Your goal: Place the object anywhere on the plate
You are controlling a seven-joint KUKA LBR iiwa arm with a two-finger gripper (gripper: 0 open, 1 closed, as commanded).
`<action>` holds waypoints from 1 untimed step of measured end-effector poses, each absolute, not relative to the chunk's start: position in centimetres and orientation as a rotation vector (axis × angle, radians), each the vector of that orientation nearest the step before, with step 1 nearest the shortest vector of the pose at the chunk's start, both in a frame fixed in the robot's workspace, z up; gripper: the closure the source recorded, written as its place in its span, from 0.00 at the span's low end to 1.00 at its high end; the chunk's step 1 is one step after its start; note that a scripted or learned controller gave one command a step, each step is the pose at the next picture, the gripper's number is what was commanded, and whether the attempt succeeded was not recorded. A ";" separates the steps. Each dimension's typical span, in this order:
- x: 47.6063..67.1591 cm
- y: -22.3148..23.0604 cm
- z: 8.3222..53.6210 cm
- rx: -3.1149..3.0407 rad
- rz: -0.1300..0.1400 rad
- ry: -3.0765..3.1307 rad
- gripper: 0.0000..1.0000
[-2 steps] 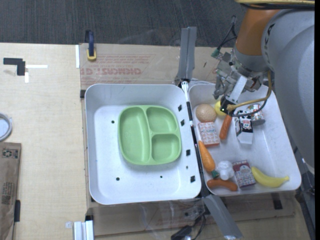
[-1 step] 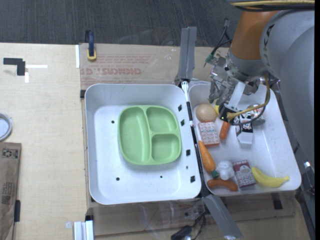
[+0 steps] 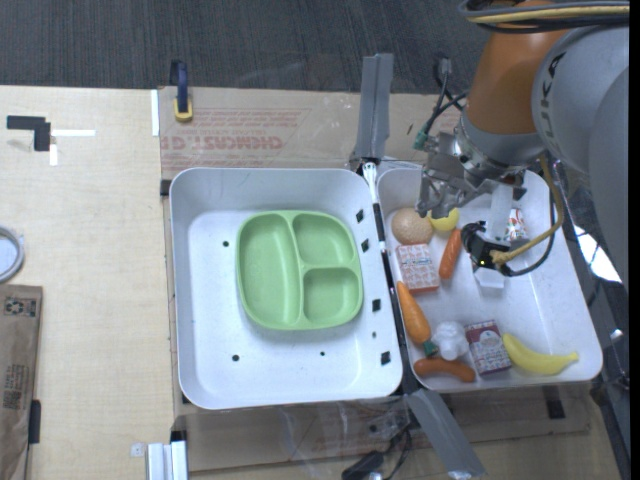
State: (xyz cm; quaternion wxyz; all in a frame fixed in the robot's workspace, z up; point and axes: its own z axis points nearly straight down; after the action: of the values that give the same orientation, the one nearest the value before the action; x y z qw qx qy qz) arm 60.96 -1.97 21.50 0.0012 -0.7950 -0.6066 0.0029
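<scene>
A green three-compartment plate [image 3: 298, 268] lies in the left white bin [image 3: 200, 298] with nothing on it. The right bin [image 3: 560, 308] holds toy food: a tan egg-like ball [image 3: 410, 226], a small carrot [image 3: 450, 252], a larger carrot [image 3: 412, 313], another carrot [image 3: 446, 370], a banana [image 3: 538, 355], a small yellow piece [image 3: 446, 218] and two little boxes [image 3: 417, 266] [image 3: 487, 347]. My gripper [image 3: 438, 206] hangs low over the far left part of the right bin, right by the egg and the yellow piece. Whether anything sits between its fingers is hidden.
A metal divider [image 3: 376, 118] runs between the two bins. A blue-and-yellow clamp [image 3: 180, 93] stands on the cardboard behind the left bin. Black cable loops [image 3: 520, 248] hang from the wrist over the right bin. A tape roll [image 3: 8, 256] lies at the far left.
</scene>
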 end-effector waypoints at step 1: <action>65.9 -3.3 19.8 -2.265 0.006 -2.177 1.00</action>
State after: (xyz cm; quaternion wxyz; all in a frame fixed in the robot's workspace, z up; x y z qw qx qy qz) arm 65.90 -3.27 19.76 0.0003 -0.7210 -0.6929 0.0018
